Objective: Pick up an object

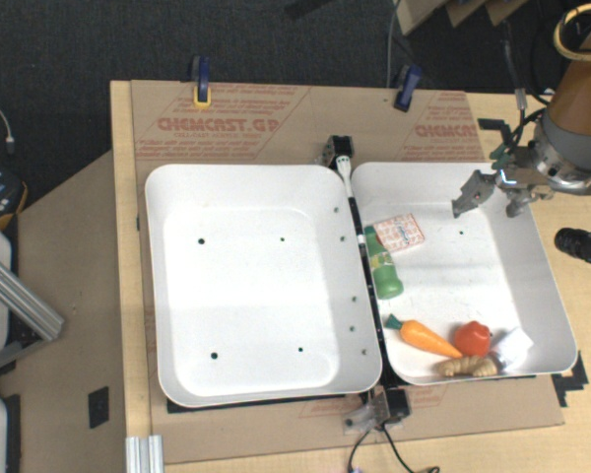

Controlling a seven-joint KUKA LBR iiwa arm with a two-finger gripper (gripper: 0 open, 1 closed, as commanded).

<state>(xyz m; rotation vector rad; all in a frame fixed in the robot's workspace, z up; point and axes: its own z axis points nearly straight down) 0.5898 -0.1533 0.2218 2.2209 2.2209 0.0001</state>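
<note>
The tool point(492, 197) hangs with its fingers apart and nothing between them over the far part of the right bin point(532, 264), well apart from the carrot point(426, 338), red tomato point(474, 338), green bottle point(382, 264) and small card point(402, 233) in that bin.

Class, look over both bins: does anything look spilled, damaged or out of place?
Nothing stands out. The green bottle, card, carrot, tomato and ginger root all lie loose inside the right bin, none spilled or visibly damaged.
</note>
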